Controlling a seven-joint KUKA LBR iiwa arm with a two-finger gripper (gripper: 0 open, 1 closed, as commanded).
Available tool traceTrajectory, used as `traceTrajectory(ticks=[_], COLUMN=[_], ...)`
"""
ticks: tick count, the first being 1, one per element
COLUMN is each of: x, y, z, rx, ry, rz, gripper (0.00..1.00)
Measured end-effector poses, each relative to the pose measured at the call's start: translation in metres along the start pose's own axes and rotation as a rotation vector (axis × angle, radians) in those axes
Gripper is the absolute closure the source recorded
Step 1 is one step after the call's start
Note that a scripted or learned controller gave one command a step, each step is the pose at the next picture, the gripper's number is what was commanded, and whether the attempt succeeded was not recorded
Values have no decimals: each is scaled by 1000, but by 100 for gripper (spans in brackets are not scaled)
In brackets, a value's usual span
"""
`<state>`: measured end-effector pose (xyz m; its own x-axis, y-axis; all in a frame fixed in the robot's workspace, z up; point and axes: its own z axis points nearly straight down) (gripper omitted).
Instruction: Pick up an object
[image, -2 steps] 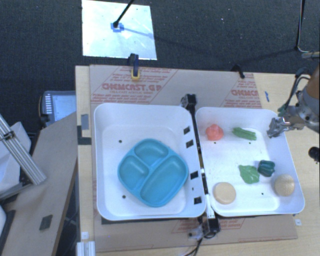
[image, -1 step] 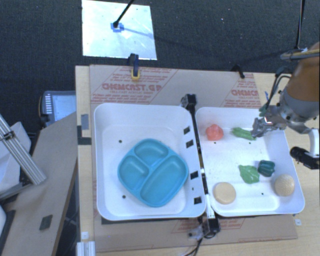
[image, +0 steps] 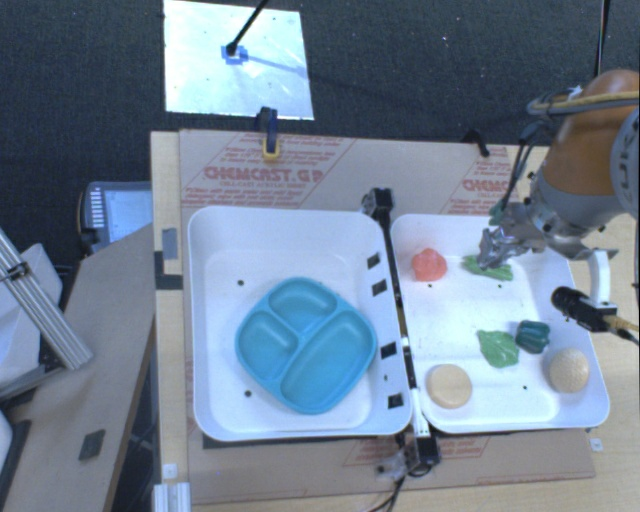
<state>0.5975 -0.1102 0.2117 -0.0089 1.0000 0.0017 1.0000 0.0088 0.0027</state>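
Left bin (image: 215, 250): holds a blue divided plate (image: 305, 343) with three compartments, lying near the bin's middle.
Right bin (image: 580, 410): holds six small objects.
Orange-pink lump (image: 430, 265): near the upper left of the right bin.
Light green piece (image: 487, 267): at the bin's upper edge, right under the gripper (image: 493, 248).
Green leafy piece (image: 497, 347): mid-bin, just beside a dark teal object (image: 532, 336).
Tan round item (image: 449, 385): near the front wall.
Beige ball (image: 568, 370): front right corner.
Arm (image: 590, 150): grey with an orange band, reaching in from the right, the gripper lowered over the light green piece.
Bench (image: 300, 165): brown printed board under both bins.
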Motion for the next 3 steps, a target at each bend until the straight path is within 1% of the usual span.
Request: traceTrajectory(ticks=[1,2,3], x=[56,109,154], y=[2,14,24], z=[-9,-21,-25], rx=[0,0,0], ry=[0,1,1], rz=[-1,-1,0], gripper=[100,100,100])
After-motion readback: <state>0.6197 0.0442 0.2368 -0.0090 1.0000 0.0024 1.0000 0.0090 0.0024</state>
